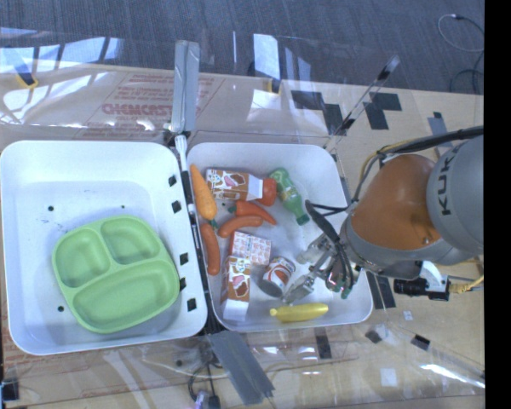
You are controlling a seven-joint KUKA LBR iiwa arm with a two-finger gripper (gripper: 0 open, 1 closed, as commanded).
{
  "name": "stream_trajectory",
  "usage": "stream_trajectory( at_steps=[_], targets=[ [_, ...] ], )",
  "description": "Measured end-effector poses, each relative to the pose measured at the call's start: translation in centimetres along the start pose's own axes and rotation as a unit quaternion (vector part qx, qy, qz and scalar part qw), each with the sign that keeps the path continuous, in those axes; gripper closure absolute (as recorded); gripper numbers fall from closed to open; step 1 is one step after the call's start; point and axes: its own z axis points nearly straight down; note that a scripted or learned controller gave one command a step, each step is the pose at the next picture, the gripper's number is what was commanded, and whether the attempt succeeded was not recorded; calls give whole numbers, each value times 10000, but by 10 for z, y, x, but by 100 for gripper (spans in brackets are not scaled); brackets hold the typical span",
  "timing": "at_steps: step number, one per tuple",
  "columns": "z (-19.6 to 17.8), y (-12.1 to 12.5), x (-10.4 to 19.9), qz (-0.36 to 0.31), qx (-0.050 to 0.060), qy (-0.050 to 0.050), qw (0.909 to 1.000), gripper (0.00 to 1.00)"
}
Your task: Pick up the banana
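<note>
The yellow banana [300, 312] lies flat along the front wall of the right bin [341, 173], near its front right corner. My gripper [308, 278] hangs just above and behind the banana, reaching in from the right under the orange wrist band. It hovers close to a small red and white can [279, 273]. The banana rests on the bin floor, apart from the gripper.
The right bin also holds a carrot [203, 192], a green bottle [289, 196], red sausages [247, 222], and small cartons [249, 247] crowded left of the gripper. In the left bin [25, 186] sits a green divided tray [115, 273].
</note>
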Motion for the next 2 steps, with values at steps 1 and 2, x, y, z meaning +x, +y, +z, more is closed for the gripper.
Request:
stream_trajectory(
  at_steps=[1, 2],
  targets=[
    [-8, 0, 0, -18, 3, 21, 10000, 100],
    [-8, 0, 0, -21, 4, 20, 10000, 0]
  ],
)
